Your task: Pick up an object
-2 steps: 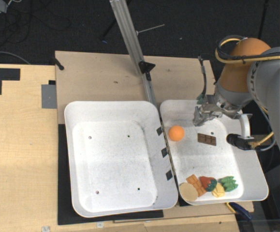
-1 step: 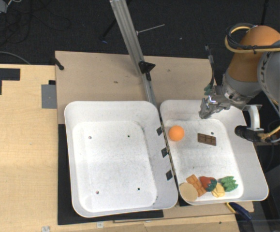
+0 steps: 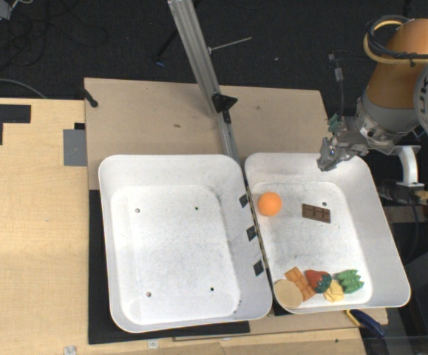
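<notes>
Orange ball (image 3: 270,203) was left unpicked in the right bin (image 3: 391,272); nothing was lifted, and whether the jaws (image 3: 329,158) were parted could not be told.

Open floor ran through the right bin (image 3: 376,220)'s middle; only the orange ball (image 3: 270,204) near its left wall and the brown chocolate piece (image 3: 316,213) broke it. Toy food cluster (image 3: 323,285) crowded the near edge. The slanted aluminium rail (image 3: 200,69) barred the far-left corner.

Matt white plastic bins (image 3: 177,176) sit on pale wood bench (image 3: 29,213).
</notes>
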You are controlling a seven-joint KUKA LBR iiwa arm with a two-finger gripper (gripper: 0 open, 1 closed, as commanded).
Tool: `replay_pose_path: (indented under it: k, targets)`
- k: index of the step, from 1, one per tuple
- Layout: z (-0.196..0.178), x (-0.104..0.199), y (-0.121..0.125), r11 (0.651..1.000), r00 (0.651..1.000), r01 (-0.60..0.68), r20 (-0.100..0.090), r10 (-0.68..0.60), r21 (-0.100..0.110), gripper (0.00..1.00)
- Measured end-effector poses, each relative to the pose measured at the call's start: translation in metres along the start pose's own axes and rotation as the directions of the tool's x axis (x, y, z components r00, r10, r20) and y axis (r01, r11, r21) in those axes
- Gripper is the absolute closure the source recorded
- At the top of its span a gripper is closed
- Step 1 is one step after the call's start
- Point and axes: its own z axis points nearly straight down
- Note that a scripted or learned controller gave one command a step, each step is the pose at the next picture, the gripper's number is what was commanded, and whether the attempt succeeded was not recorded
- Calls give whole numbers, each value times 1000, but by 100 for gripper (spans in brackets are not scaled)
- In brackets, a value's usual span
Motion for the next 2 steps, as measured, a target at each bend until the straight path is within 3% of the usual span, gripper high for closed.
replay_pose_path:
  k: [1, 2]
  targets:
    - [-56, -5, 10, 1000, 1000, 7, 0, -7, -2, 100]
    - [-57, 40, -1, 1000, 1000, 7, -3, -7, 5, 100]
